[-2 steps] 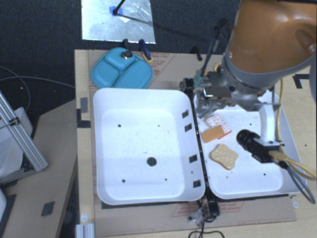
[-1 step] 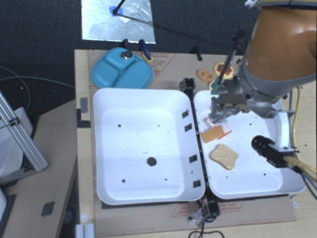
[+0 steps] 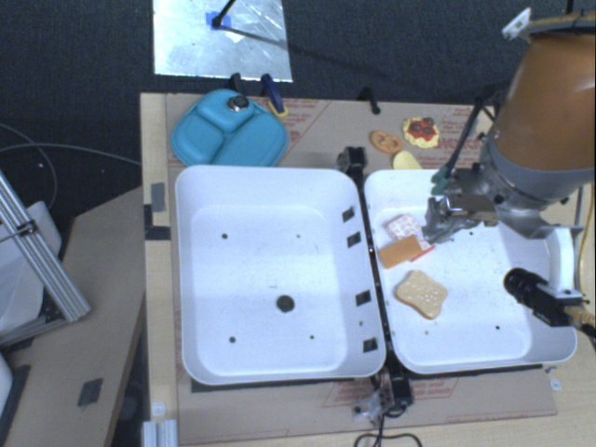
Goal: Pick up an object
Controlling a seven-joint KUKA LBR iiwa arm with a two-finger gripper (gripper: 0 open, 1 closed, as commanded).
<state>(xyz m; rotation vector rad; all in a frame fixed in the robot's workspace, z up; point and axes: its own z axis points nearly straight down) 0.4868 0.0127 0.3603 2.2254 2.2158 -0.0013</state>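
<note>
Right now the likeliest target is the orange block, lying flat in the right bin near the divider between the two bins, with a small pink-and-white packet touching or nearly touching its upper edge and a slice of toast just below it, apart from it. The gripper hangs just beside the block's right end, low over the bin floor; nothing shows between its tips, and whether it is spread or closed cannot be told from this slanted view, as the wrist's metal clutter hides the gap. To do the pick well, I judge the tool should be centred over one item alone: the block and packet sit so close that a careless closure could catch both or push one aside, so straddling the block across its short side, away from the packet, looks safest. Descending fully to the floor before closing matters, since all three pieces are thin and flat and a high grip would slip off. The toast, standing free, may be the easier choice if the block proves crowded. Outward, the left bin bears a dark round spot. Beyond the bins lie a blue tray, a yellow piece, a small cookie and a toy pizza.
</note>
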